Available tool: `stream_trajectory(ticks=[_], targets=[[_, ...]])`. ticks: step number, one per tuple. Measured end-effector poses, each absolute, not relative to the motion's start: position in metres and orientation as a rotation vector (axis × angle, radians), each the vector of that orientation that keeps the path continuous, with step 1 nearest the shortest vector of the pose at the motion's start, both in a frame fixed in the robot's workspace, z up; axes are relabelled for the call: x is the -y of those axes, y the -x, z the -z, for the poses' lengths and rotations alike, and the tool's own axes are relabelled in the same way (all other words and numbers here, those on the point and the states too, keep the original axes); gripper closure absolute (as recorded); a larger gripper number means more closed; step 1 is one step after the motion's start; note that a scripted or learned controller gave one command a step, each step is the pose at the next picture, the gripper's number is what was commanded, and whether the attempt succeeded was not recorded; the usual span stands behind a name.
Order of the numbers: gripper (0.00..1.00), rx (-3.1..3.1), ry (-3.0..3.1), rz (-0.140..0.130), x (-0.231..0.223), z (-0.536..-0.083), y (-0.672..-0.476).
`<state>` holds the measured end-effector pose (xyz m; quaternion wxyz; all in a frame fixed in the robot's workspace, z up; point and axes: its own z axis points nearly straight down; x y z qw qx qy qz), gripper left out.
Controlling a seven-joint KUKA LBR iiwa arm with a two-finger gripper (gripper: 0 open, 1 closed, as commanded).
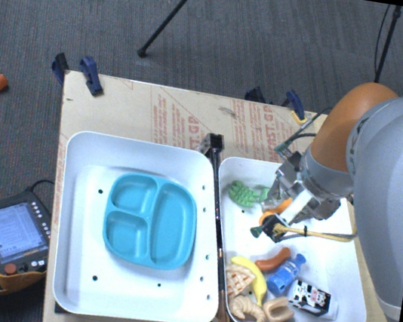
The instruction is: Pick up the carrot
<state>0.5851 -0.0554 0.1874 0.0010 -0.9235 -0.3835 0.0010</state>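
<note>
Gripper [292, 197] sits low in the right bin [343, 273], right over the carrot [283, 206]; an orange bit peeks out beneath it. You cannot tell whether it grips or is released.

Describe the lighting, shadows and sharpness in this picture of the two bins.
Camera view: light is soft and even; the left bin and right bin are bright without harsh glare; the plate casts little shadow; the arm, nearest the lens, looks soft; the carpet is dim.
</note>
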Motion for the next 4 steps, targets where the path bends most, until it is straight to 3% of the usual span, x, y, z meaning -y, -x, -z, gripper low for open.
stream_trajectory(ticks=[1, 2, 3, 4], targets=[[1.0, 0.834, 3.027, -0.004, 0.05, -0.187, -0.61], [0.0, 0.837, 3.026, -0.004, 0.049, -0.187, -0.61], [0.0, 0.75, 3.047, -0.01, 0.082, -0.086, -0.605], [0.0, 0.326, 3.121, -0.007, 0.089, -0.087, -0.54]])
